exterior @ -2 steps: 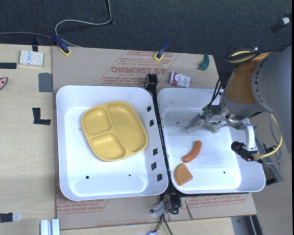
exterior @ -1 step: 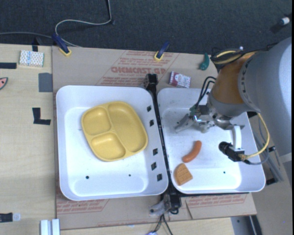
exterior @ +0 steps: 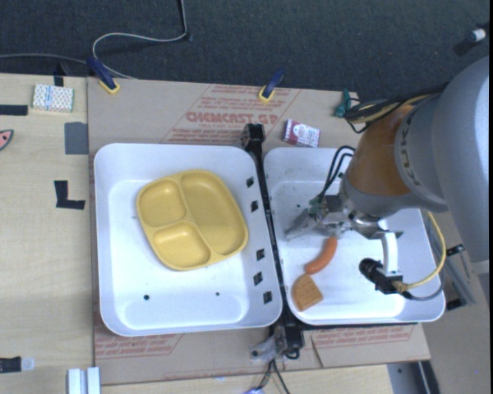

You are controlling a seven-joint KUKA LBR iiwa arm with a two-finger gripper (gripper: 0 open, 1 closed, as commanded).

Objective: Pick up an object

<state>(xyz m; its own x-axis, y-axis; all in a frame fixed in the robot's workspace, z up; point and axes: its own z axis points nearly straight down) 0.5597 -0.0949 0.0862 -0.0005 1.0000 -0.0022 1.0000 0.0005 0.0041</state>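
The right bin (exterior: 411, 306) holds an orange sausage-shaped toy (exterior: 321, 255) near its middle and a brown toast-like piece (exterior: 306, 292) near its front left corner. My gripper (exterior: 306, 220) is low in the left half of that bin, pointing left, just above and left of the sausage. It is close to the sausage, but I cannot tell whether it touches it. The grey arm with its orange band (exterior: 378, 167) covers the bin's far right part.
A yellow three-compartment plate (exterior: 193, 218) lies in the left bin (exterior: 123, 302). A black divider with clips (exterior: 263, 220) runs between the bins. A small red and white packet (exterior: 300, 133) lies on the cardboard behind the right bin. A yellow cable (exterior: 431, 273) loops near the wrist.
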